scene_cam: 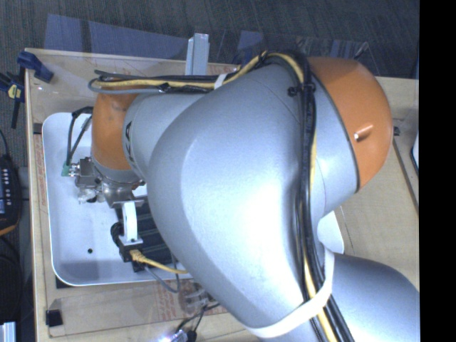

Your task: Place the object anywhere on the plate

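The grey arm reaches in from the right and covers most of the bench. Its orange wrist band hangs over the left white bin. Below the band, my gripper shows as a small metallic block low over the bin's left half, with a green part and thin wires beside it. The arm hides the bin's right side and whatever lies under it. A tiny dark speck sits on the bin floor near its front left.
The wooden bench edge frames the bin on the left. A blue clamp sits at the bench's far left corner. A black device stands off the bench at the left.
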Motion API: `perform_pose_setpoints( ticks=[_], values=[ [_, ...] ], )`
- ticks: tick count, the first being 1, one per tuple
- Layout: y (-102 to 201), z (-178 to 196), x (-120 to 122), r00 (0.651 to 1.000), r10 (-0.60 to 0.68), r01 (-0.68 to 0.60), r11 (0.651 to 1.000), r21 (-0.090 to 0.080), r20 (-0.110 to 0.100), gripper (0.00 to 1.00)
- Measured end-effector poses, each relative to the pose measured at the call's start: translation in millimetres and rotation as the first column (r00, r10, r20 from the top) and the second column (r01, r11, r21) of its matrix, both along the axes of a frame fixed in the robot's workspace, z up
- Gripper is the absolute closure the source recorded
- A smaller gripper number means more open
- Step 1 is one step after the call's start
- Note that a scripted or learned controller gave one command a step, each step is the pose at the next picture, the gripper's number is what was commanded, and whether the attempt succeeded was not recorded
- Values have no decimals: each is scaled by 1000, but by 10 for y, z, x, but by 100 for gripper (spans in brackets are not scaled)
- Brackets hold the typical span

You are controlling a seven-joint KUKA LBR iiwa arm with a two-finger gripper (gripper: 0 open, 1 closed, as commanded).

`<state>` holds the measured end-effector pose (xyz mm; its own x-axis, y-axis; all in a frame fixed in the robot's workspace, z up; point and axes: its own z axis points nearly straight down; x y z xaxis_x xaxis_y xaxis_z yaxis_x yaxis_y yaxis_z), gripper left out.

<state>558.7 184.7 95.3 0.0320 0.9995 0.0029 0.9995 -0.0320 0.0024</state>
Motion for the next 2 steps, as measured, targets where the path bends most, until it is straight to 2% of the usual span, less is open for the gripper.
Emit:
perform_pose_setpoints(
  ticks=[1,2],
  values=[
    [-10,-28,-13,1000,-1,1,1000,-3,-5,0],
    [-49,-41,48,934,358,-358,934,-1,-11,0]
  ],
)
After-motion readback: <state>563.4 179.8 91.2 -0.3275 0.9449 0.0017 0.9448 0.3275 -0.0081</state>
